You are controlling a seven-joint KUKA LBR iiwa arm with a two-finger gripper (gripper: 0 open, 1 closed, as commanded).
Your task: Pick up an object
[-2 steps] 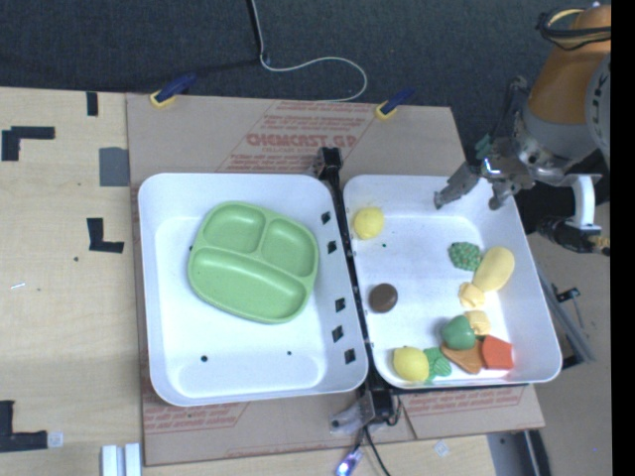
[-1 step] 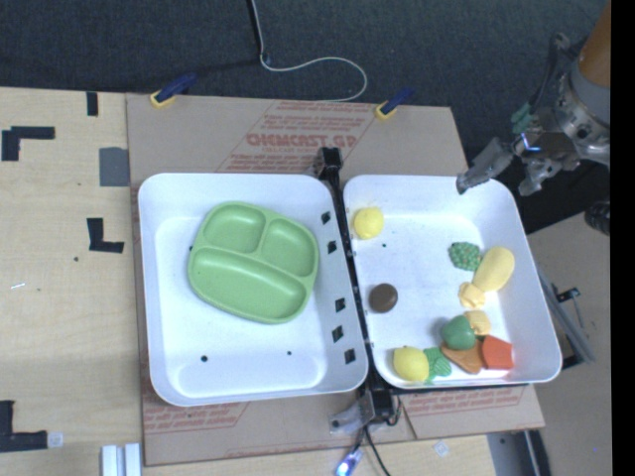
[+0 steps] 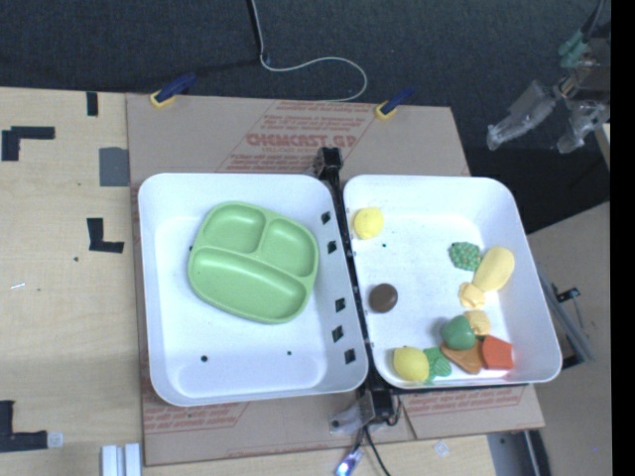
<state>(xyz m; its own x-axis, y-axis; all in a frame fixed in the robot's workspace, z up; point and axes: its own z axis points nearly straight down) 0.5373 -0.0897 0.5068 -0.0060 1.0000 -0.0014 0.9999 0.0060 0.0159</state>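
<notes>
The right bin (image 3: 496,198) holds several toy foods. A yellow ball (image 3: 368,222) lies near its top left, and a brown disc (image 3: 383,297) sits below that. By the right wall are a green knobbly piece (image 3: 463,256) and a long yellow piece (image 3: 493,269). In the front corner cluster a green pepper (image 3: 458,332), an orange-red piece (image 3: 496,353) and a yellow lemon (image 3: 411,364). My gripper (image 3: 544,130) hangs high beyond the bin's far right corner, off the bench. It is open, with nothing between its fingers.
The left bin (image 3: 164,365) holds a green divided plate (image 3: 254,261). Black clips run along the wall (image 3: 345,286) that the two bins share. Cardboard lies under both bins, and a white cable (image 3: 298,65) loops at the back.
</notes>
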